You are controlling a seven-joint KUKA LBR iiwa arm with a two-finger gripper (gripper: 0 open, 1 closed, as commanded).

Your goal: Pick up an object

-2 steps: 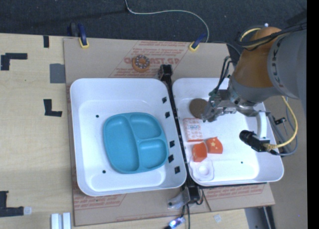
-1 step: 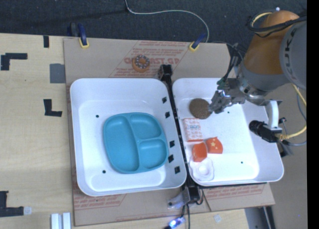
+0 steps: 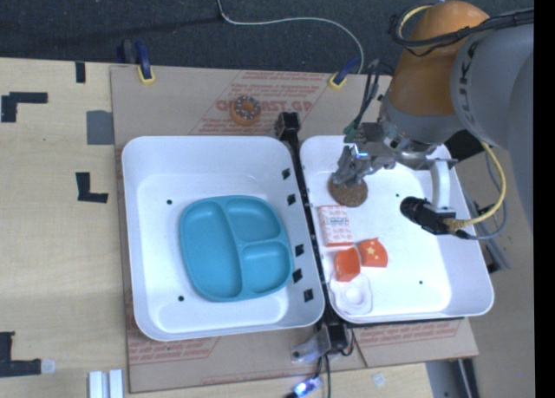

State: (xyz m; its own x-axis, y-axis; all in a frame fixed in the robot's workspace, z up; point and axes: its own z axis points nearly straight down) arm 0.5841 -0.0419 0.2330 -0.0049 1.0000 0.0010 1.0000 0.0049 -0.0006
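My gripper (image 3: 354,169) reaches down into the back left part of the right bin (image 3: 451,292). Directly under its tip lies a round brown cookie-like disc (image 3: 349,192), touching or nearly touching it. In front of the disc a white and pink packet (image 3: 335,225) lies flat. Nearer the bin's front are an orange-red piece (image 3: 347,264), a red block with a yellow mark (image 3: 373,252) and a small white thing (image 3: 354,296).
The left bin (image 3: 147,214) holds a blue divided plate (image 3: 236,245). A small doughnut-like ring (image 3: 245,109) lies on the cardboard behind the bins. The grey arm with its orange band (image 3: 434,58) hangs over the right bin's back edge.
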